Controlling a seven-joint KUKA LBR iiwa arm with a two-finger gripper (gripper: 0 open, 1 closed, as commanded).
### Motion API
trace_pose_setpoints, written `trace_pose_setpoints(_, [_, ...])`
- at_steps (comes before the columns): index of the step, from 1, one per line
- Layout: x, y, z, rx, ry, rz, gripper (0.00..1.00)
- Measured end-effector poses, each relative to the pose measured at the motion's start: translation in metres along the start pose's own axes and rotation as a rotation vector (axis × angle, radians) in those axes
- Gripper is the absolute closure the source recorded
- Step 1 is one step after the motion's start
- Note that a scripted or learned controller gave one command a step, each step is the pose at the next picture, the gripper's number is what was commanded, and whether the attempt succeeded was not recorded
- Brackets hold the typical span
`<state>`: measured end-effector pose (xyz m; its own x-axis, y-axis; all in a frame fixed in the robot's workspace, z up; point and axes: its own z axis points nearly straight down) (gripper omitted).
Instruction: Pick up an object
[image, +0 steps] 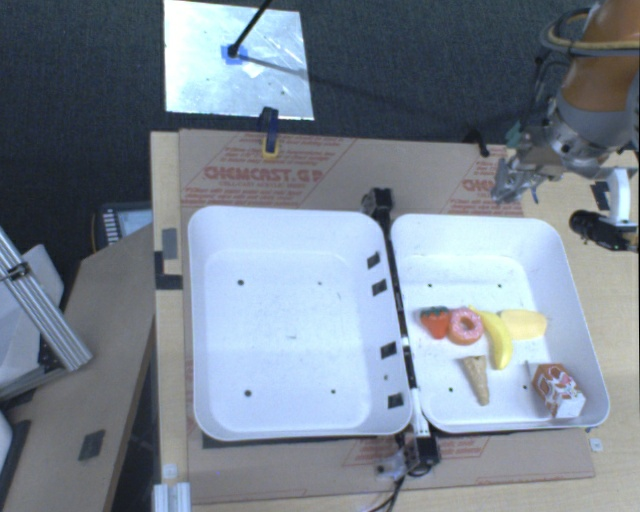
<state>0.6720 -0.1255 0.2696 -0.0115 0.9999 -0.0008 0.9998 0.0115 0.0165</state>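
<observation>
Hand (518, 186) seen above far edge of right bin (560, 262), nothing gripped; open/closed state couldn't be told. Candidates clustered in bin's near half. Ice-cream cone (477, 380) judged best pick: apart from neighbours. Descent advised vertical, fingers across its width.

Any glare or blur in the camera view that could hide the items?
Camera view: the silver foil sheet glares brightly; the white right bin is evenly lit, its pink donut and yellow banana readable; the gripper looks soft and small.
</observation>
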Motion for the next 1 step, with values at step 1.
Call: trace_pose_setpoints(1, [-0.0792, -0.0407, 0.147, 0.029, 0.0, 0.017, 1.0])
